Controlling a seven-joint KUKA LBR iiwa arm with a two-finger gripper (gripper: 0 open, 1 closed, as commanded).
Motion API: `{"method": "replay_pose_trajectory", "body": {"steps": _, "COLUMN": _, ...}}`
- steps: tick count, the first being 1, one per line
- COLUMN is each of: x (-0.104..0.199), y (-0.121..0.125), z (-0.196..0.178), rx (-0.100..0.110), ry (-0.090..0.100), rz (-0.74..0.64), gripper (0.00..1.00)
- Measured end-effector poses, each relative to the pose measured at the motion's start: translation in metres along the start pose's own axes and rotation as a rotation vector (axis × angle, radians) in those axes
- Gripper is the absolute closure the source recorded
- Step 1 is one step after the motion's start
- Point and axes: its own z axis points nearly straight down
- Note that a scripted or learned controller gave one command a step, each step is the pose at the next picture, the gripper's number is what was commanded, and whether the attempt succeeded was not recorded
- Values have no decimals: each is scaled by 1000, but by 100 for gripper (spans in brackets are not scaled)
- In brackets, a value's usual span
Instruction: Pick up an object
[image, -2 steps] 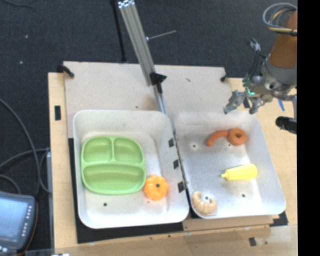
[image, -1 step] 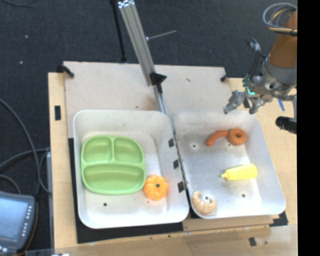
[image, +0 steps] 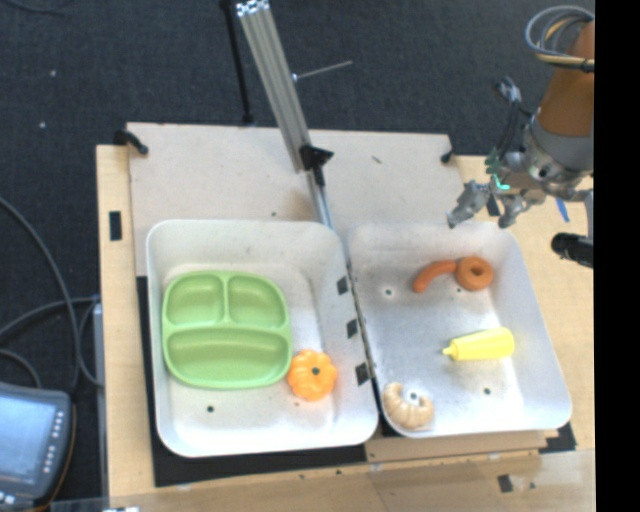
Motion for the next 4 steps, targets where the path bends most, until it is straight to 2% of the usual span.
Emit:
{"method": "replay_pose_trajectory", "body": {"steps": 3, "x": 0, "y": 0, "z": 0, "rx": 0, "ry": 0, "rz": -2, "gripper": 0}}
{"method": "replay_pose_trajectory", "body": {"steps": 4, "x": -32, "y": 4, "z": -4, "rx": -5, "ry": -2, "rz": 13, "gripper": 0}}
